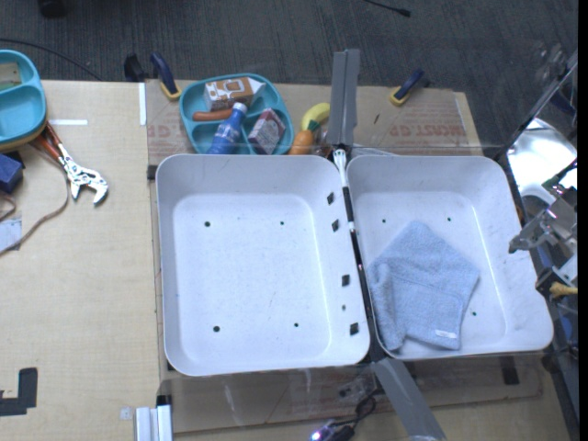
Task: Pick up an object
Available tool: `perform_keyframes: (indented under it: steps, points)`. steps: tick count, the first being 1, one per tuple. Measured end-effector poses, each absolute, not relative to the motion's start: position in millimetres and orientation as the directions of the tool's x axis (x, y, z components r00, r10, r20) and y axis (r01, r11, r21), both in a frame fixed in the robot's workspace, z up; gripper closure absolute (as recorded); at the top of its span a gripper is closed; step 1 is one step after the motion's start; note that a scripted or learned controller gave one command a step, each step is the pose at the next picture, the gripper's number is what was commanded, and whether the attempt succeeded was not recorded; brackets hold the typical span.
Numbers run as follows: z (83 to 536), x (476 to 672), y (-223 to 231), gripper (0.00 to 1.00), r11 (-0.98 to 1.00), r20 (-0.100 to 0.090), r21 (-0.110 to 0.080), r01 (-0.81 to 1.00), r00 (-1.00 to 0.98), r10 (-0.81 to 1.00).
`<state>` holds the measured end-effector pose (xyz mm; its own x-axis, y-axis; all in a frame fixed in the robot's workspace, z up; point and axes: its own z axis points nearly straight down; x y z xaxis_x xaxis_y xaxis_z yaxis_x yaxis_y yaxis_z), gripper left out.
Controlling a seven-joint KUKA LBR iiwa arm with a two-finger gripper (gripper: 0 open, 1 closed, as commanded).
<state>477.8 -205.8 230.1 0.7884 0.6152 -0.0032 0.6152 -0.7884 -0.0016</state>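
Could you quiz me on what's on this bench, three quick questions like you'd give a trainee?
1. True or false: the grey towel lies in the left bin.
2. Which thing lies on the bench left of the bins? A) a wrench B) a hammer C) a screwdriver
3. Fill in: the teal tray holding small items sits ____ the bins, toward the top of the view.

Key
1. False: it lies crumpled in the right bin.
2. A: the wrench lies on the wooden top.
3. Behind: it sits just past the left bin's far rim, with a banana beside it.
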Motion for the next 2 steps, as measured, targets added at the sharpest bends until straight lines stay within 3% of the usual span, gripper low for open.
perform_keyframes:
  steps: [1, 2]
  points:
    - [238, 478.2, -206, 1.00, -0.786, -0.007, -0.003, 0.618, 0.786, 0.618]
    - [91, 483.6, -152, 1.00, -0.888, -0.002, -0.002, 0.460, 0.888, 0.460]
